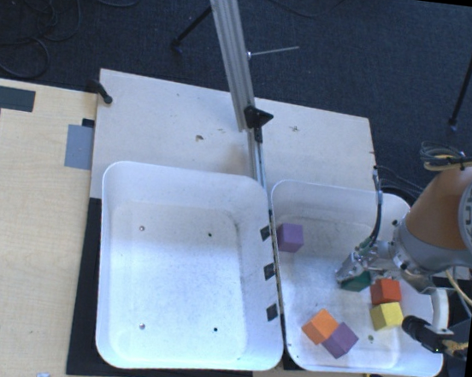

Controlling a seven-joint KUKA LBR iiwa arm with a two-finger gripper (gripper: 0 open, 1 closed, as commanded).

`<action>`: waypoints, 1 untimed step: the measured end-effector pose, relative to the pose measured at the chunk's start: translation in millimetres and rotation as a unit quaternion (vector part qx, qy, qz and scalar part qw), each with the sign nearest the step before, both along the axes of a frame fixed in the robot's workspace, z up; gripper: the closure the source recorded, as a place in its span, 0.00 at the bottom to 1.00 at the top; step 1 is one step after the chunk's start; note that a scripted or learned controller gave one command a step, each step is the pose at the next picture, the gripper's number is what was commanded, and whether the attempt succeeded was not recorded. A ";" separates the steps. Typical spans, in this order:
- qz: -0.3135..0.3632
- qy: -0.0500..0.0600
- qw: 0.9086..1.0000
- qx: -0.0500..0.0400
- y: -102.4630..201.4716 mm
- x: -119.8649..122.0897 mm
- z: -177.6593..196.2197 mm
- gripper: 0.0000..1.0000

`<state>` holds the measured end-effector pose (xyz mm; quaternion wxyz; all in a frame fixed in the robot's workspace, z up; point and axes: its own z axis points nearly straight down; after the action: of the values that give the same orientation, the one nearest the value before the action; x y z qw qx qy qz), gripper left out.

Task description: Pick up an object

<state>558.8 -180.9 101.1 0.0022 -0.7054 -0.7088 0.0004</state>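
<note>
The right bin (pixel 328 206) holds six small blocks, all loose on its white floor. One dark green block (pixel 356 282) lies directly under the gripper (pixel 355 268), touching or nearly touching its tip; whether it sits between the fingers cannot be told from this slanted view, and whether the gripper is open or closed cannot be told either. Just to the right of the green block sits one red block (pixel 386 291), and touching the red block's lower side is one yellow block (pixel 387 315). Lower and to the left, near the bin's front edge, one orange block (pixel 319 326) rests against one purple block (pixel 340 340), the two touching at a corner. A second purple block (pixel 290 237) stands apart from the rest, near the bin's left wall and close to the divide between the bins. That makes two purple blocks and one each of green, red, yellow and orange. The arm (pixel 443 219) comes in from the right, its orange band above the grey wrist, bending down into the right bin. The left bin (pixel 133 187) lies side by side with the right one, their rims meeting along the middle, where three small black clips (pixel 268 270) sit in a row. Both bins rest on a pale board (pixel 175 124), and one grey metal rail (pixel 235 63) slants from the dark floor at top down to the bins' junction.
</note>
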 end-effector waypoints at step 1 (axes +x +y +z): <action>0.002 -0.004 1.000 0.000 95.1 7.6 93.7 1.00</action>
<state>566.4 -85.8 194.7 -0.0005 -0.7042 -0.7100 -0.0028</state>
